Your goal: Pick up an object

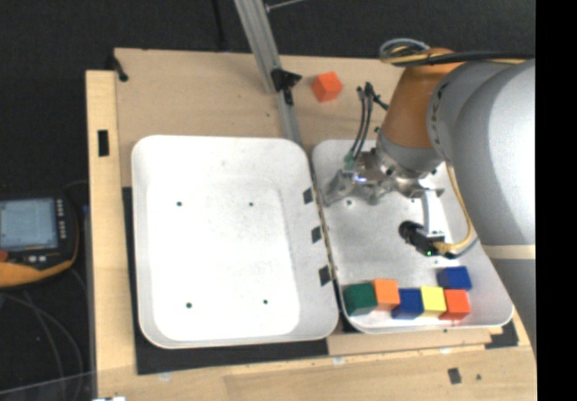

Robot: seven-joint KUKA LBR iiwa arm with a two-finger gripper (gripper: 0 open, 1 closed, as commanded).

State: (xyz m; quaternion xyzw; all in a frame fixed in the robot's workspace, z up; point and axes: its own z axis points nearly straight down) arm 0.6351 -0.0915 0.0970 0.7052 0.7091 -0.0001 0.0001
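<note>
Several small cubes lie in a row along the near wall of the right bin [361, 237]: a green cube [360, 298], an orange cube [386, 290], a blue cube [407, 303], a yellow cube [434, 300] and a red-orange cube [457, 304]. Just behind that last one sits a second blue cube [455, 277]. My gripper [343, 186] hangs low over the bin's far left corner, close to the wall between the bins and well away from the cubes. Nothing shows held in it.
The left bin [221, 237] lies beside the right one. A lone orange cube [326, 86] rests on the bench behind the bins. A slanted metal post [261, 34] rises from the bench near the bins' far edge. The arm's bulk [487, 147] covers the right bin's right side.
</note>
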